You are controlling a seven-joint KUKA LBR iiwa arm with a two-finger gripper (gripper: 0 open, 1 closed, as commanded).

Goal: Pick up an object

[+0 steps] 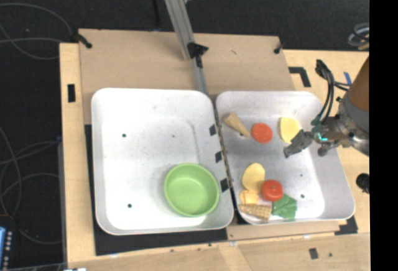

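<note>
The two-finger gripper (309, 142) hangs over the right part of the right white bin (333, 192), its dark fingers spread apart with nothing between them. The nearest candidate for picking is the pale yellow rounded toy piece (288, 128), which lies just up and to the left of the fingertips, close beside them but not touching as far as the slanted view shows; its long axis runs roughly up and down the picture. Just left of it sits a small orange-red ball (262, 133), and further left a tan cone-shaped piece (236, 124) lies slanted near the bin's left wall. Lower down, well apart from the fingers, a cluster crowds the near left corner: a yellow rounded piece (253, 174), a red tomato-like ball (272, 189), a green leafy piece (285, 207) and a tan waffle-textured piece (255, 210). The left white bin (124, 114) holds a light green plastic bowl (191, 189), far from the arm.
</note>
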